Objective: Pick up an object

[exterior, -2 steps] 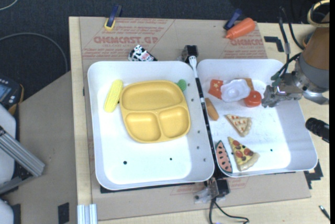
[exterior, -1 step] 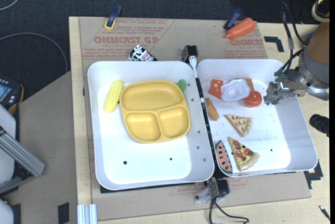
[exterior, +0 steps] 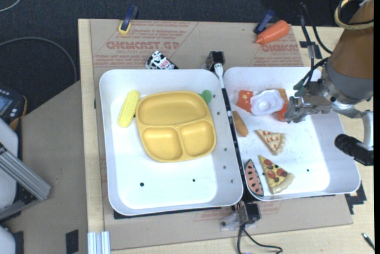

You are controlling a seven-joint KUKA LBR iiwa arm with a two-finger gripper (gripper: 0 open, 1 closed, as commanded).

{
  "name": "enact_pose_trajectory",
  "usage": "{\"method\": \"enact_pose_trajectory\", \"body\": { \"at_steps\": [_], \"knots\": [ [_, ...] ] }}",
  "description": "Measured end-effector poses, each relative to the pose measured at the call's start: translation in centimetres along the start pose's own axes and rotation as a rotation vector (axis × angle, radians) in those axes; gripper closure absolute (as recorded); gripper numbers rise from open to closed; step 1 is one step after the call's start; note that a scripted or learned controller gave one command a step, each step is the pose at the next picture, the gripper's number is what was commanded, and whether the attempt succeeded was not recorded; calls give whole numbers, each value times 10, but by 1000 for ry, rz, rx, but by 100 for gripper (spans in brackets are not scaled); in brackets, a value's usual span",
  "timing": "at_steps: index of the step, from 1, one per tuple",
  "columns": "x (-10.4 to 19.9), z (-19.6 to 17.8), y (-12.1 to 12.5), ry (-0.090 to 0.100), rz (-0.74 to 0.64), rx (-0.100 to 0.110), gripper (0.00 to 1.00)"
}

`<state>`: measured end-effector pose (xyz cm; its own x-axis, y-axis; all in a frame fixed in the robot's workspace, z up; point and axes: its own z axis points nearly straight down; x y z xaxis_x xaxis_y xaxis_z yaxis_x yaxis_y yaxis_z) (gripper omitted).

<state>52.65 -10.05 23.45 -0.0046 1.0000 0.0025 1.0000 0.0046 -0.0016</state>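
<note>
Hovering just right of the white-and-red plastic toy (exterior: 261, 102), the pincer (exterior: 295, 111) hid its state; I cannot tell. The toy looked light, stiff and slippery, best pinched across its narrow middle.

Red-and-white toy object (exterior: 262, 102) flat in the right bin's upper left, near a pizza slice (exterior: 271, 140).

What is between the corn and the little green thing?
The yellow tray sits between the corn and the green piece in the left bin, seen in the camera view.
</note>
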Motion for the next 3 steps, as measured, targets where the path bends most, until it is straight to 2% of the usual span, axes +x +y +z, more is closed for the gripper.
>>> {"method": "enact_pose_trajectory", "body": {
  "at_steps": [2,3],
  "knots": [
    [109,1,-40,1,-2,3,100],
    [137,9,-37,-1,1,4,100]
  ]
}}
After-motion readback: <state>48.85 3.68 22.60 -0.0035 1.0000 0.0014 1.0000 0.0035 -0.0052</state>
